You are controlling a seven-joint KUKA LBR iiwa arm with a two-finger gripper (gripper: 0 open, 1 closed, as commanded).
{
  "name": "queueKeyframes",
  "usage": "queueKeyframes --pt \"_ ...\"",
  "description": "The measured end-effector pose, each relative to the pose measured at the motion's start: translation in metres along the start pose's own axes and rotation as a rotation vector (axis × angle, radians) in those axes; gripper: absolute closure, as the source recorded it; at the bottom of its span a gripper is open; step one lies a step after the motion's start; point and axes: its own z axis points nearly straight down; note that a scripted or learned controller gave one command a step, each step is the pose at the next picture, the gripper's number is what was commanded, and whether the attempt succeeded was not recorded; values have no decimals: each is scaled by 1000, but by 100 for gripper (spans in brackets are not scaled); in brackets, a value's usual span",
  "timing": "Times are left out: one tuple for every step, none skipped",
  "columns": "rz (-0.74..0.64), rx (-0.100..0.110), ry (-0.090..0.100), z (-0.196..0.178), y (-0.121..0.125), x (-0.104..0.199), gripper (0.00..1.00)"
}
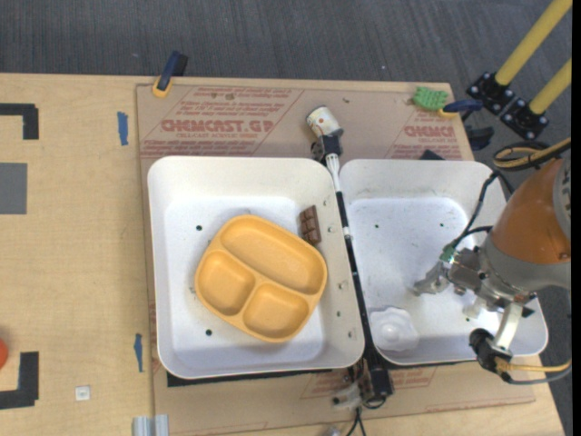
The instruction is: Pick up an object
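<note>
White cup [393, 327] lies just left of end effector [434, 284]; apart.

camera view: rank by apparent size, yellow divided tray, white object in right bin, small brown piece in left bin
1. yellow divided tray, by far the largest; it covers much of the left bin.
2. white object near the front of the right bin.
3. brown piece, a thin strip beside the tray's upper right corner.

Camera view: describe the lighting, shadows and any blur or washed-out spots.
Camera view: even, soft overhead light; only faint shadows under the yellow divided tray in the left bin; the small white object in the right bin nearly washes out against the white floor; the tool looks slightly soft, its shape hard to read.
</note>
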Motion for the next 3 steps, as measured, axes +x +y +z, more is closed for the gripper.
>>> queueKeyframes --pt "-237 18 23 1 53 -25 0" --pt "-322 10 30 -1 120 4 0" --pt "-371 -2 -1 0 34 51 0"
